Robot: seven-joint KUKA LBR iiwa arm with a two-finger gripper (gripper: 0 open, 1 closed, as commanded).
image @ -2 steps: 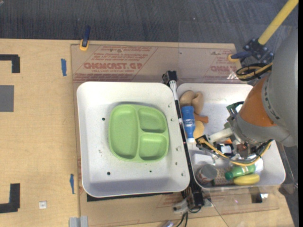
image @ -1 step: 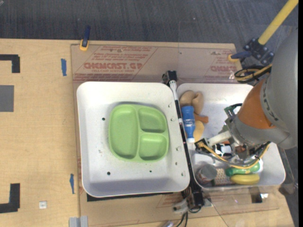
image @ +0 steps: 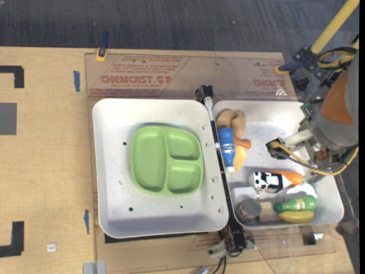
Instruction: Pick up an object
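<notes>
Two white bins sit side by side on my bench. My grey arm (image: 336,121) with its orange band comes in from the right, over the right bin (image: 259,110). The gripper (image: 311,153) hangs above that bin's right side, with yellow and black wires around it. I cannot tell how its jaws stand, and I see no toy between them.

The left bin (image: 111,153) holds a green plate (image: 167,160) with three parts, lying flat in the middle.

The right bin holds the toys I could pick. A blue and white bottle (image: 227,148) lies along the left wall. A tan toy (image: 230,119) sits just above it, touching its top end. An orange piece (image: 243,144) pokes out beside the bottle. A black and white toy (image: 268,181) lies near the middle, with an orange carrot shape (image: 290,177) just beside it. Lower down are a green and white toy (image: 296,202), a yellow banana (image: 295,216) under it, and a small grey round thing (image: 248,210) to their left.
</notes>
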